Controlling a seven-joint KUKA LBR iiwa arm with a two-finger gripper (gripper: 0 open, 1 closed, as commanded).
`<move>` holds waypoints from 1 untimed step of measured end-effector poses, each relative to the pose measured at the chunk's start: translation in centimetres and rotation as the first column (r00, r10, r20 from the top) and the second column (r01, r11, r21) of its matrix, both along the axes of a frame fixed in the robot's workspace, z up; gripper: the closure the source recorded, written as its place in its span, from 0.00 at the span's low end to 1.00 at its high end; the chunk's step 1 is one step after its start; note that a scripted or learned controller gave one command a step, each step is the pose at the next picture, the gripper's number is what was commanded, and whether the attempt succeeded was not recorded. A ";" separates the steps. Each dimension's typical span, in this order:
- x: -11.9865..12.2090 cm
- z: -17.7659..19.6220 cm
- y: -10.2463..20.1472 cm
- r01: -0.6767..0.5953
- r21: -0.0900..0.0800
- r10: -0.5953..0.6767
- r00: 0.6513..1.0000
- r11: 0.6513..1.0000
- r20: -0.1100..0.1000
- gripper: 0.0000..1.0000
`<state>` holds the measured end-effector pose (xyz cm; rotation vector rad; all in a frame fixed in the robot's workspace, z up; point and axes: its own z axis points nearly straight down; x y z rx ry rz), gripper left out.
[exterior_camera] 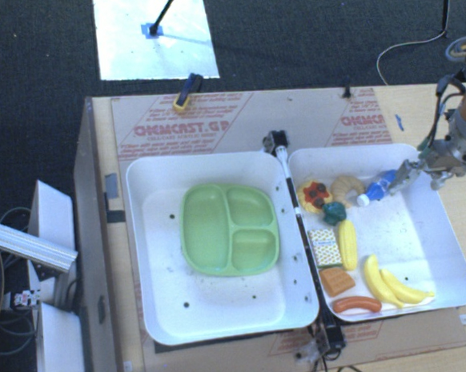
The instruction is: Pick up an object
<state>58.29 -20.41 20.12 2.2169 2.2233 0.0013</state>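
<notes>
So the toy food is all bunched in the right bin (441, 229), mid-right of the frame, easy pickings, while the left bin (154, 251) has just a green divided plate (228, 228). Gripper (412, 169) sits low at the right bin's upper right edge, its tip right next to a small blue and white bottle (375, 189). Can't tell whether it's clamped on anything. Bananas (393, 282), corn cob (347, 243) and sausage (356, 305) lie further down.

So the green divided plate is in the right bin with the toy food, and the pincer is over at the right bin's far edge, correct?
Not quite. The camera view shows the green divided plate alone in the left bin; the toy food lies in the right bin. The pincer is at the right bin's far edge, as you said.
</notes>
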 end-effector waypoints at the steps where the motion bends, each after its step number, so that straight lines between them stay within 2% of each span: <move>1: 0.4 -5.2 6.3 -0.001 0.002 0.001 1.000 1.000 -0.001 0.00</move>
